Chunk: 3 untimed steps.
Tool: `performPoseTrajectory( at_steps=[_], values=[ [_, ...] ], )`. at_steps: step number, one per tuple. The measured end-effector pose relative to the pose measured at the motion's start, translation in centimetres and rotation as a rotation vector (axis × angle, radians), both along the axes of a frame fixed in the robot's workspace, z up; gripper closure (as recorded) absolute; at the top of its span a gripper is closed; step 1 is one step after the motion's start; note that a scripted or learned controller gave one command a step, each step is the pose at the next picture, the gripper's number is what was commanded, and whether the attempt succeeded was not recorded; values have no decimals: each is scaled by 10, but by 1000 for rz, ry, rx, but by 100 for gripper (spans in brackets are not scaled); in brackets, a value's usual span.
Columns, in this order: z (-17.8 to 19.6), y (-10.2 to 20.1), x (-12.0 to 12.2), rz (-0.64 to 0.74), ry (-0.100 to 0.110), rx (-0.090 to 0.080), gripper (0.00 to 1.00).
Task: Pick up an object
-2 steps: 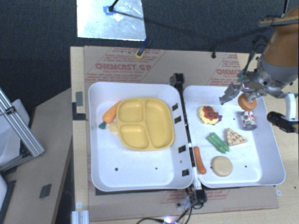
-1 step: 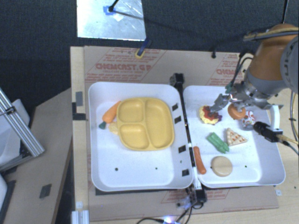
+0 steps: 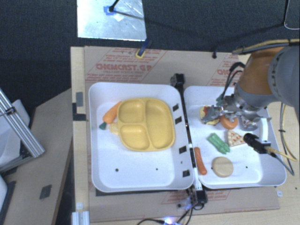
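My gripper point(image 3: 230, 115) hangs low over the back of the right bin point(image 3: 269, 172), with the grey arm and its orange band coming in from the right. Directly under it lies a round orange toy point(image 3: 228, 123), partly covered by the gripper's metal parts. A small burger-like toy point(image 3: 208, 115) sits just to its left. In front of the gripper lie a pizza slice point(image 3: 234, 138) and a green pod point(image 3: 219, 143). Nearer the bin's front are a tan round bun point(image 3: 222, 166) and a red sausage point(image 3: 199, 160).
The left bin point(image 3: 101, 170) holds a yellow divided plate point(image 3: 143, 124) with an orange carrot point(image 3: 110, 113) at its left edge. A raised black-clipped divider point(image 3: 183, 125) separates the bins. Bare white floor lies at the right bin's front right.
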<state>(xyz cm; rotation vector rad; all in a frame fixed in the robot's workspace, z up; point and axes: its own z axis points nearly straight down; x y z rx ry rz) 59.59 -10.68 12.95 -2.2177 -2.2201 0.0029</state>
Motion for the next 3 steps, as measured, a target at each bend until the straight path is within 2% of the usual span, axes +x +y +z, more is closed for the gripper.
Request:
performPoseTrajectory(
  at_steps=[1, 2, 3],
  values=[
    [-32, 0, 2, 0, -9, -2, 0],
    [-24, 0, 2, -1, -8, -1, 100],
    [20, -1, 3, 2, -9, -2, 100]
  ],
)
